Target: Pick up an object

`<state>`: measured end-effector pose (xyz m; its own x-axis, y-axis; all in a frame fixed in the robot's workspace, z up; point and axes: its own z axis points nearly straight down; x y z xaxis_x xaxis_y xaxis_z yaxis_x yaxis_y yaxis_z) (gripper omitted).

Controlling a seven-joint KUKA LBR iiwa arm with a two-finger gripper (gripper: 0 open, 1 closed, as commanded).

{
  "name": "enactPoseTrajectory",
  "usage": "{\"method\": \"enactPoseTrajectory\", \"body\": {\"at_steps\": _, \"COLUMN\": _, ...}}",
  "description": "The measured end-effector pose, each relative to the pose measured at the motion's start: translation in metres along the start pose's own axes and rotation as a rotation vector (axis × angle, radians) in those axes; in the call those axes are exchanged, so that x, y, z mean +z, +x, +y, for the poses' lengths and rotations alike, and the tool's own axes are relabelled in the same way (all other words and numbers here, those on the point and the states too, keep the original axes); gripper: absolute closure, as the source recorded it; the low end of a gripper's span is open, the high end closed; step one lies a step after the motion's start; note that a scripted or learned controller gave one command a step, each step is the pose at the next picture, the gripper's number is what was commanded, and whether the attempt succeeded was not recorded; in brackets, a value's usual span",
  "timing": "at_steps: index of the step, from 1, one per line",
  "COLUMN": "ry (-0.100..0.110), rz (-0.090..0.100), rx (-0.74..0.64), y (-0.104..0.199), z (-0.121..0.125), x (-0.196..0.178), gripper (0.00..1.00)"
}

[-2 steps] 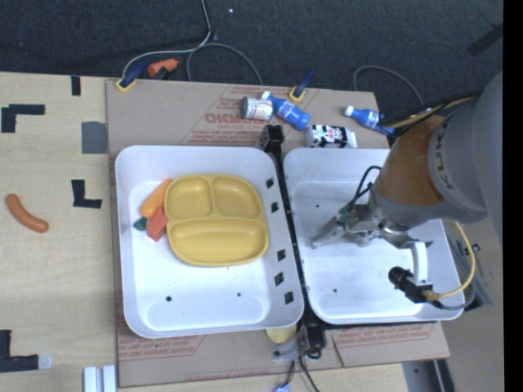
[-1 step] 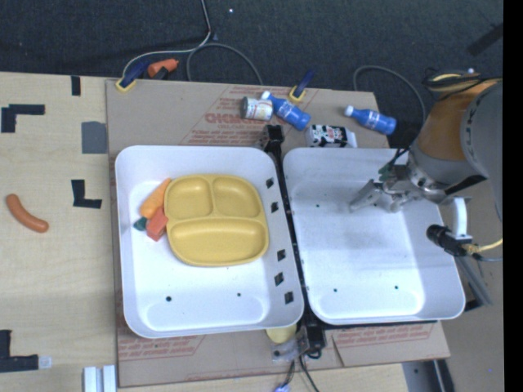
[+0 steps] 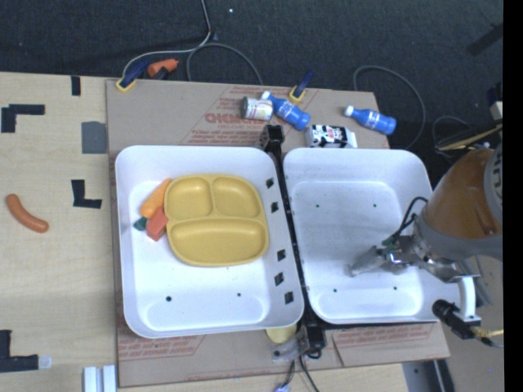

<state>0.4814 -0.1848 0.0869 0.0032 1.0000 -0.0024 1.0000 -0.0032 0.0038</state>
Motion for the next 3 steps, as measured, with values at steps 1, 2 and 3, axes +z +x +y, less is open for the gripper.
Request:
{"method": "enactPoseTrajectory", "body": {"at_steps": 1, "ry": -0.002, "rz": 0.002, "rx": -0.012, "y": 0.082, "z": 0.082, "x": -0.002, "gripper": 0.00}}
{"method": "enactPoseTrajectory", "body": {"at_steps": 2, "ry": 0.001, "rz": 0.000, "rx": -0.006, "y": 0.091, "z": 0.132, "x": 0.001, "gripper": 0.00}}
{"method": "enactPoseTrajectory", "body": {"at_steps": 3, "ry": 0.000, "rz": 0.000, "rx": -0.007, "y": 0.084, "z": 0.189, "x": 0.002, "gripper": 0.00}}
